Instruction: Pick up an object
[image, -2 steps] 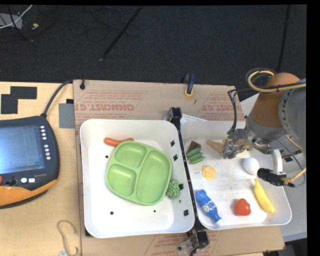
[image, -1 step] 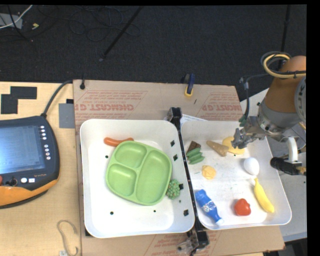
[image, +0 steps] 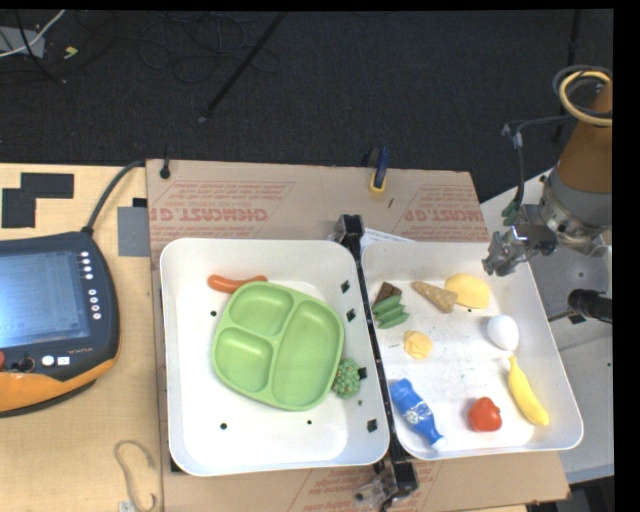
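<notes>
Hovering beside the right bin (image: 560, 385), your claw (image: 500, 256), grip state unclear, should descend squarely over the egg (image: 501, 331).

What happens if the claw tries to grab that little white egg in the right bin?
The white egg looks smooth and rounded, so it may slip from a pinch. Lying on the flat floor of the right bin, it would probably roll if nudged. It looks like a light toy.
</notes>
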